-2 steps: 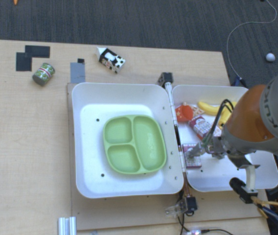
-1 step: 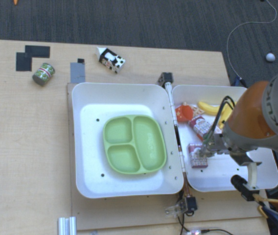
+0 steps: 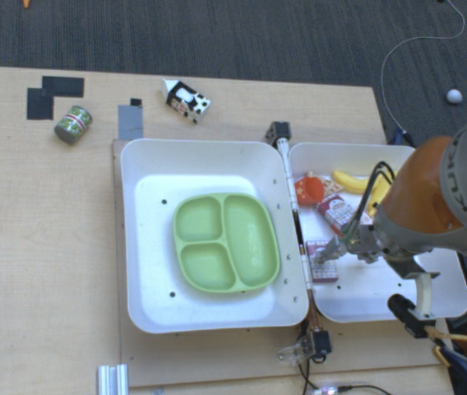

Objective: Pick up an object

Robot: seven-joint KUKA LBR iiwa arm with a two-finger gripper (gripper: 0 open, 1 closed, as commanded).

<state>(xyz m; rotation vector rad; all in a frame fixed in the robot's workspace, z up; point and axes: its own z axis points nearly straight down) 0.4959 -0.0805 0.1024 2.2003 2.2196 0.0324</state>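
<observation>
The arm reaches into the right bin (image 3: 455,299), its tool (image 3: 330,252) low near the bin's left wall over a small pink-and-white packet (image 3: 322,268), apparently to pick it, though whether it is open or closed cannot be told.

The right bin (image 3: 357,307) is largely covered by the arm (image 3: 431,196), which is cut off by the right edge. The banana (image 3: 350,180) is partly hidden behind a black cable (image 3: 375,183). The gripper (image 3: 330,252) is blurred, and the packet (image 3: 322,271) beneath it cannot be identified.
</observation>
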